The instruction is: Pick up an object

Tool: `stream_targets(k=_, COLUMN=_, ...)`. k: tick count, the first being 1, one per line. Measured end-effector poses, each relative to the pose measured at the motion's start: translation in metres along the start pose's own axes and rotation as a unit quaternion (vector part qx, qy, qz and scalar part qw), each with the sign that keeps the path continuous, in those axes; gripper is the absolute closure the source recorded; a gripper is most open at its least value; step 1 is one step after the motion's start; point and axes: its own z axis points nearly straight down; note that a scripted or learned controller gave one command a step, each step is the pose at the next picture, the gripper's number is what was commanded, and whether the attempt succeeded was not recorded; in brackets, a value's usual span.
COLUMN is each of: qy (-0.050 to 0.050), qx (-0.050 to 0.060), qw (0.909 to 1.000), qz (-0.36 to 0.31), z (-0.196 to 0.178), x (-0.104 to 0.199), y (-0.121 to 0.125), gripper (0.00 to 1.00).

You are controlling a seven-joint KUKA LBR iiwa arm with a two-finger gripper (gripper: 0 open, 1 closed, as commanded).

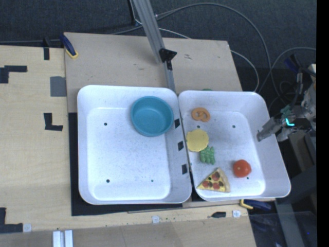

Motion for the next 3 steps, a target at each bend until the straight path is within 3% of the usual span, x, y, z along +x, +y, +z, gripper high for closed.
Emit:
stream_targets(k=1, qy=0.000, qx=0.000, qw=1.0000, qz=0.000, z=0.000, x=0.000, y=0.000, gripper=0.00)
stream_targets(k=3, qy=0.001, qx=0.003, qw=1.0000, qz=0.000, z=0.115, x=-0.008, y=0.004, gripper=0.00)
